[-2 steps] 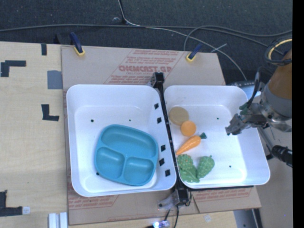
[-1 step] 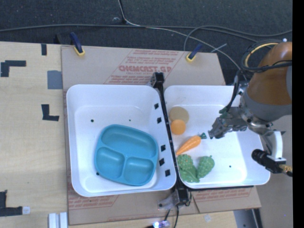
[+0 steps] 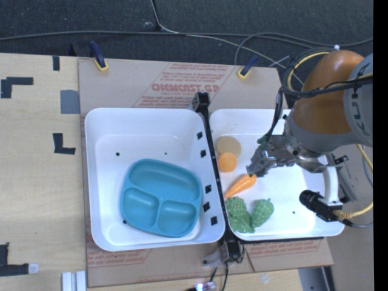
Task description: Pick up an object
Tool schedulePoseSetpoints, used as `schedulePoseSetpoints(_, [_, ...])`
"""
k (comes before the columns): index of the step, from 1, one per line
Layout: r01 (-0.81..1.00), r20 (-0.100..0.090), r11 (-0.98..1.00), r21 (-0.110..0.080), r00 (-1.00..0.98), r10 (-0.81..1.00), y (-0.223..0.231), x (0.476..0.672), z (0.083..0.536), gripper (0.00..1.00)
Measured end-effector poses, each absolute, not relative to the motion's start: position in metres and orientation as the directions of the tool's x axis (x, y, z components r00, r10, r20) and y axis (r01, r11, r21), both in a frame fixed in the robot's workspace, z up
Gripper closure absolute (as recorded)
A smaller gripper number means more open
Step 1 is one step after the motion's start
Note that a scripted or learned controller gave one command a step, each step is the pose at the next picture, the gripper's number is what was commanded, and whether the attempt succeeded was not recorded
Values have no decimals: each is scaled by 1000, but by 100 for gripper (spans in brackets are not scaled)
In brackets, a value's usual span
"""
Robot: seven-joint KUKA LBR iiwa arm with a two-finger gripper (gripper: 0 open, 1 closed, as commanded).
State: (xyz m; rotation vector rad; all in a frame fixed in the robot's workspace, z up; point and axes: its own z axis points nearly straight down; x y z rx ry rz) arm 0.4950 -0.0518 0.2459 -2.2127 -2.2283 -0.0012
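Camera view. Two white bins side by side on the surface [image 3: 42, 162]. Left bin [image 3: 97, 138]: blue divided tray [image 3: 161, 197], lying flat. Right bin [image 3: 285, 223]: orange carrot [image 3: 240, 185] lying at a slant near the divider; orange ball [image 3: 227, 162] just above it, touching a pale round disc [image 3: 229, 145]; two green leafy toys [image 3: 248, 213] side by side near the front wall. Claw [image 3: 259, 164] low over the right bin, tips just beside the thick end of the carrot; spread or pressed together: cannot tell. Nothing seen pinched. Cables trailing across the dark floor [image 3: 73, 11] behind.
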Motion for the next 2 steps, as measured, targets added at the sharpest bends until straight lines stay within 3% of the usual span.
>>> schedulePoseSetpoints(2, [1000,1,6,-3,-6,1000,50,505,222,100])
